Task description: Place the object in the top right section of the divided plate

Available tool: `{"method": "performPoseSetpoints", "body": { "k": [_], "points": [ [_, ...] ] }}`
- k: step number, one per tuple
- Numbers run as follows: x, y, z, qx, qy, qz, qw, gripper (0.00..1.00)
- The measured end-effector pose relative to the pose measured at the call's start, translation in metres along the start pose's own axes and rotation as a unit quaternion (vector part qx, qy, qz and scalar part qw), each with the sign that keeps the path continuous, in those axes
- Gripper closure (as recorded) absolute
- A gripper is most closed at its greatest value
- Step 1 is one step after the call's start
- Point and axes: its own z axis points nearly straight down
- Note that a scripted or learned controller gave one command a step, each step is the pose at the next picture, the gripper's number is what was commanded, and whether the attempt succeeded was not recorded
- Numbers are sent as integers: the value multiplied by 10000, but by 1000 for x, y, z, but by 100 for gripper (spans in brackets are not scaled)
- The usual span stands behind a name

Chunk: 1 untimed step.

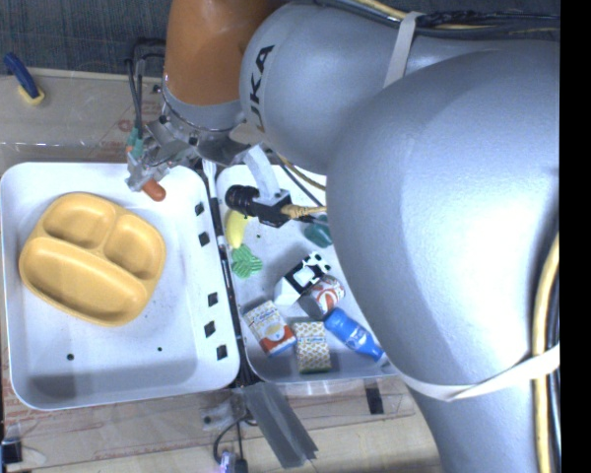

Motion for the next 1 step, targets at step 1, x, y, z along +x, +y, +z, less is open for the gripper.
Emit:
{"method": "performPoseSetpoints", "body": {
  "k": [1],
  "points": [
    [-1,11,-39,-17,-8,-485,9988,100]
  ]
}}
